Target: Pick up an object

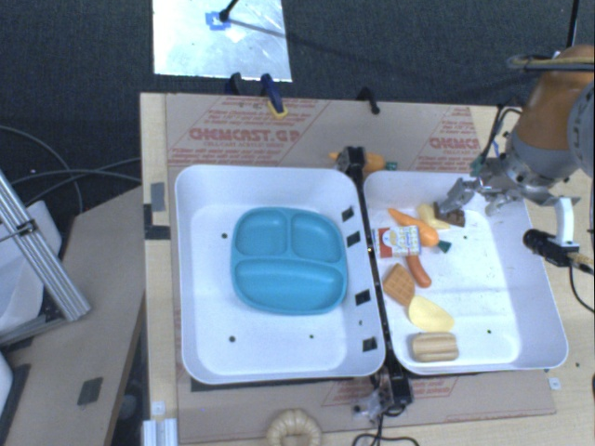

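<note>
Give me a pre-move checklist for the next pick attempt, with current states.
1. Targets present in the right bin: ok. A carrot, a waffle piece, a yellow chip-like piece and a bread roll lie there.
2. Gripper positioned over that bin: ok, near its upper edge by the carrot cluster.
3. Object between the fingers: not ok, nothing visible there.
4. Target isolated: not ok for the carrot cluster, whose items touch; ok for the bread roll, which lies apart.
5. Finger opening: cannot tell.
6. Left bin uninvolved: ok, it holds the blue divided plate.
</note>
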